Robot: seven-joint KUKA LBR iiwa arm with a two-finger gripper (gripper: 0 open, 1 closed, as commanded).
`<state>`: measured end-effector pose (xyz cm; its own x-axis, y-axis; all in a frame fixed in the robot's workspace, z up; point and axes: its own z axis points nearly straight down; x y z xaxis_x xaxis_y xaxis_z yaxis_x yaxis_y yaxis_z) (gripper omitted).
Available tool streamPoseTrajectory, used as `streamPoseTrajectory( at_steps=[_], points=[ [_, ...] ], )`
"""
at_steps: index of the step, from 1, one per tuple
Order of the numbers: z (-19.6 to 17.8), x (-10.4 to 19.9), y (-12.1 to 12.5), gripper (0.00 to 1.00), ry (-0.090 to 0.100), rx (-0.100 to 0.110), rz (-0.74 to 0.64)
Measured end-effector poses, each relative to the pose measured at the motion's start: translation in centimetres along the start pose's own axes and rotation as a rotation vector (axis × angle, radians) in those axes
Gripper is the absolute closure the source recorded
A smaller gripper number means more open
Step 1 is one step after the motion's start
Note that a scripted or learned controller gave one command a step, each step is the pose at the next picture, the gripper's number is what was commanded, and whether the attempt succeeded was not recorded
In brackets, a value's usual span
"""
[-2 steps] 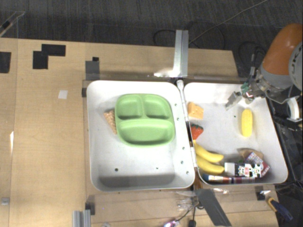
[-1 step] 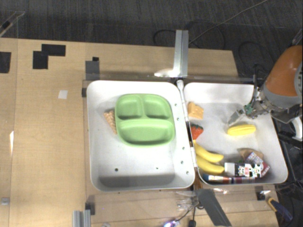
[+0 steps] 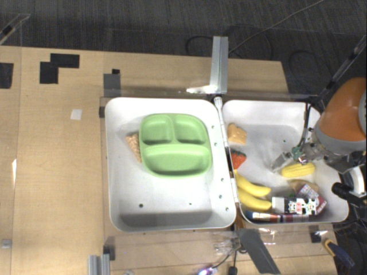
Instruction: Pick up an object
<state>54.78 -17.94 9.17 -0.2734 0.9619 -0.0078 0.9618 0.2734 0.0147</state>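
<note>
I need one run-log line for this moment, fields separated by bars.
gripper low in right bin | beside yellow corn | no grasp visible | green tray in left bin

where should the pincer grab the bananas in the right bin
Grip the bananas across their middle, coming straight down from above. They lie flat and curved, long axis running left to right, so close across the narrow width. The bin wall crowds their left end.

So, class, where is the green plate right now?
The green plate lies in the left bin, toward its back half. A brown snack sits against the plate's left edge.
</note>
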Motion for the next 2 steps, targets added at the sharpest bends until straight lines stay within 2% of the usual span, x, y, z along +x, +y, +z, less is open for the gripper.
streamPoseTrajectory(
  at_steps=[1, 2],
  points=[
    [0.3, 1.8, 7.6, 0.0, 0.003, 0.0, 0.118],
    [0.1, 2.2, 2.7, 0.0, 0.002, 0.001, 0.112]
  ],
)
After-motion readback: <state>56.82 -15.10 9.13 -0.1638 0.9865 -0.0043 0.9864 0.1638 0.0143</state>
